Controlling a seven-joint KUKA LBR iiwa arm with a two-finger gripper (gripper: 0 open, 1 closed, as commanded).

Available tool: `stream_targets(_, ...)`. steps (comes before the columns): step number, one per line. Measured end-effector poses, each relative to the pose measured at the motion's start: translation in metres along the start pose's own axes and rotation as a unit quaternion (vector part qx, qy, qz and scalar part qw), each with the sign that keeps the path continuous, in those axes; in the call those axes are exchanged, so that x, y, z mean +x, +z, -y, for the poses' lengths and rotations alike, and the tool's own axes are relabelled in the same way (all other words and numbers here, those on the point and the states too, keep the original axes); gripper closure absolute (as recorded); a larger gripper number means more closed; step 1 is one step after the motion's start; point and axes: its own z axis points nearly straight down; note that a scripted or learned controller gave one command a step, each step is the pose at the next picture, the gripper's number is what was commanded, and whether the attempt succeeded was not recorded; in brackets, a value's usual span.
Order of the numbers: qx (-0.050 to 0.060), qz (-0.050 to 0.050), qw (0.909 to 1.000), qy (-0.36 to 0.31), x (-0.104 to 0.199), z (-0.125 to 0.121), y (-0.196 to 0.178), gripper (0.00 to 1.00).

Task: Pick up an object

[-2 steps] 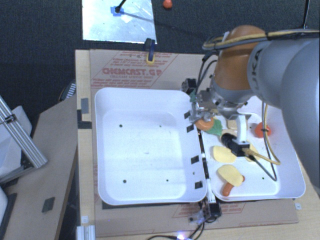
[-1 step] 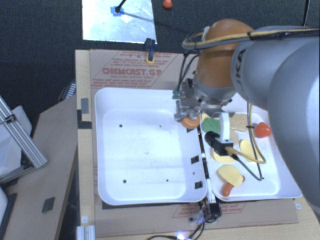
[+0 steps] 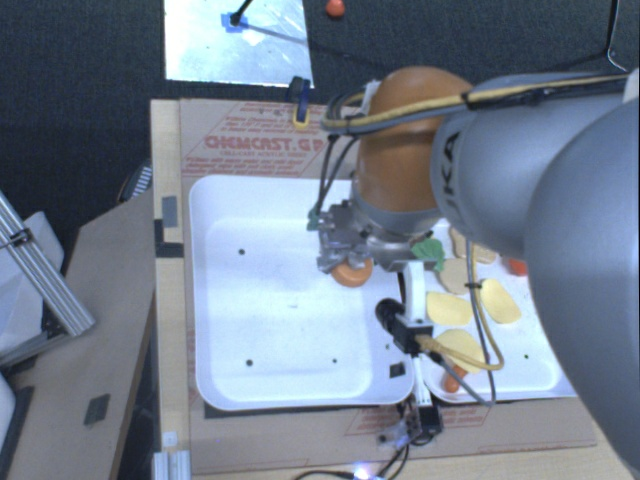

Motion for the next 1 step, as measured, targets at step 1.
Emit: stream_targets(1,-0.002,0.0,1.0,0.002,0.0369,0.0233,-0.0295,1.0)
